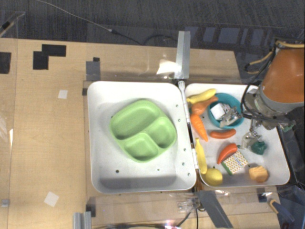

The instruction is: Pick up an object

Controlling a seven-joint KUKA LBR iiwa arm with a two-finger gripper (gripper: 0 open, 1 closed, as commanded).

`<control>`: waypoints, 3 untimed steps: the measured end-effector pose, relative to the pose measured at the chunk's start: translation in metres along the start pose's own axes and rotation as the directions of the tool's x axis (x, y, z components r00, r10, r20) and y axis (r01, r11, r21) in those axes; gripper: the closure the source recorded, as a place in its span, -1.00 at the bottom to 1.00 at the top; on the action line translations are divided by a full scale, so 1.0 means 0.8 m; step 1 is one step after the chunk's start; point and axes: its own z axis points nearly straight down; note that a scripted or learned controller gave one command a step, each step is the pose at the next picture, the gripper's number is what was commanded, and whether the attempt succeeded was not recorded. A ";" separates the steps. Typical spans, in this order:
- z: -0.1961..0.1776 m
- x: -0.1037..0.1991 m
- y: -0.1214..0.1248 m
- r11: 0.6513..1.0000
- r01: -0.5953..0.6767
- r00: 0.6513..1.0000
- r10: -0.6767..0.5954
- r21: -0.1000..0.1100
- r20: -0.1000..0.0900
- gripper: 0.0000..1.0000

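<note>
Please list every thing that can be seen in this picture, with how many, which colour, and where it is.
bench: 1, light wood colour, under both bins
left bin: 1, white, centre of view
divided plate: 1, green, inside the left bin
right bin: 1, white, right of the left bin
bowl: 1, teal, upper part of the right bin
banana: 1, yellow, upper left corner of the right bin
carrot: 1, orange, left side of the right bin
lemon-like fruit: 1, yellow, lower left of the right bin
patterned block: 1, beige, lower middle of the right bin
arm: 1, orange band, above the right bin
gripper: 1, metallic, low over the right bin
</note>
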 end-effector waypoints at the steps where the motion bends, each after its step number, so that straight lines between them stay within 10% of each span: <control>1: 0.082 0.014 0.051 1.000 0.009 1.000 -0.009 0.009 0.009 -1.00; 2: 0.088 0.030 0.059 0.999 0.030 0.999 -0.030 0.019 0.018 -1.00; 3: 0.073 0.028 0.058 0.999 0.035 0.999 -0.035 0.021 0.018 1.00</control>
